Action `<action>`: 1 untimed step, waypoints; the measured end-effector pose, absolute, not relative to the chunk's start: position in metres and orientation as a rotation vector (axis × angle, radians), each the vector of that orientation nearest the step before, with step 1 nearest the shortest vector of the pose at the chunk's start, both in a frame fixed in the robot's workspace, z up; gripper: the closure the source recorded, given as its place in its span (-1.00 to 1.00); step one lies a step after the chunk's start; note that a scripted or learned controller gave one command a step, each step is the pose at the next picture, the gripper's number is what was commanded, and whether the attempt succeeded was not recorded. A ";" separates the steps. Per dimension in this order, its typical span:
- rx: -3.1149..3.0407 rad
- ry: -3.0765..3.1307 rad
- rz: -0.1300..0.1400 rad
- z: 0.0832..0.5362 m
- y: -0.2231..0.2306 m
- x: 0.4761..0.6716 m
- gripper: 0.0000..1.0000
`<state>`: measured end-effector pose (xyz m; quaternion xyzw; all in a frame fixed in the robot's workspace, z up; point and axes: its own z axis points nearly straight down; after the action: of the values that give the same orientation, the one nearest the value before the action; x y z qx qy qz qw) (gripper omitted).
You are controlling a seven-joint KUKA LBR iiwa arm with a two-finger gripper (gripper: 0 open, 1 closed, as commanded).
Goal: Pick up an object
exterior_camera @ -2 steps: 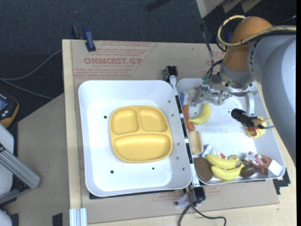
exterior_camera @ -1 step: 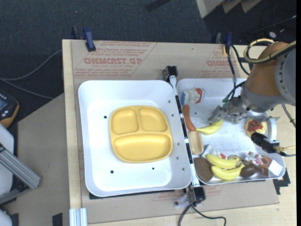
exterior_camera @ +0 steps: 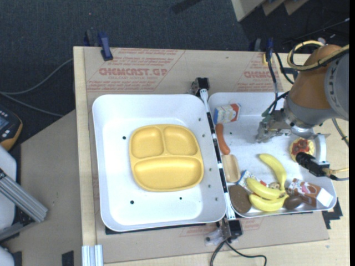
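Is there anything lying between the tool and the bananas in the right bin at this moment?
Nothing visible does. The tool hangs over bare bin floor in the right bin, and the bananas lie nearer the camera with open white floor between them. The hot dog lies off toward the divider.

dark carpet floor (exterior_camera: pixel 83 10), cardboard-topped bench (exterior_camera: pixel 166 65)

Both bins (exterior_camera: pixel 105 148) look like smooth white plastic with a faint sheen. The yellow tray (exterior_camera: pixel 165 157) is matt, moulded plastic. The bananas (exterior_camera: pixel 266 195) look glossy and plastic. The counter (exterior_camera: pixel 161 65) is matt brown board with red print. The tool (exterior_camera: pixel 270 131) looks like dull grey metal.
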<state>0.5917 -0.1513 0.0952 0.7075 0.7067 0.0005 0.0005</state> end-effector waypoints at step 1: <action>2.222 2.220 0.001 0.094 -0.151 0.591 -1.00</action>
<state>0.5914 -0.1513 0.0945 0.7075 0.7068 0.0002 0.0001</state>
